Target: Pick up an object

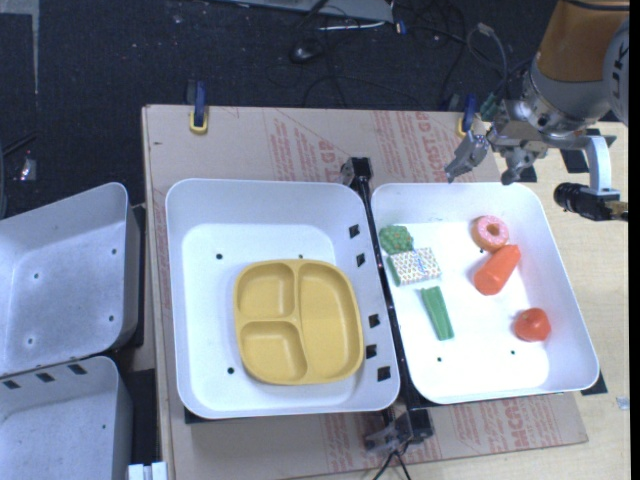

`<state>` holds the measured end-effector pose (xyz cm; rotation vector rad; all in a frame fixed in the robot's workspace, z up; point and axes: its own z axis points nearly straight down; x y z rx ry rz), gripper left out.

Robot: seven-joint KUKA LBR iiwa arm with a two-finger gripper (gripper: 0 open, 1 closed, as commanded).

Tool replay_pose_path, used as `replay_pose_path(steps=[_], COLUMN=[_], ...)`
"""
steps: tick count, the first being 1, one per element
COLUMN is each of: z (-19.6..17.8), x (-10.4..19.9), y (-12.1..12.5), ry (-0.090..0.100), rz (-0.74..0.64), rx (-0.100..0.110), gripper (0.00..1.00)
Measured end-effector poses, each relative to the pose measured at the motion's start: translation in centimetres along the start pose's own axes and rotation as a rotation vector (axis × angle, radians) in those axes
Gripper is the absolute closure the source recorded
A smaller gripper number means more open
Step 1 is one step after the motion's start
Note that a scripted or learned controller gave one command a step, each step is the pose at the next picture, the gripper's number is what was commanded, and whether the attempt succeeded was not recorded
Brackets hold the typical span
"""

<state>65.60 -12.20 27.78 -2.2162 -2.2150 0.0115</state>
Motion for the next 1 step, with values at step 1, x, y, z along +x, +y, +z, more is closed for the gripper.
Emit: replay_pose_path(steps=[1], z=[-0.69], x=[0.02], y=[0.17], ry=[-0.002], rz=[-0.002], rx=[-0.011], gripper=[0.0])
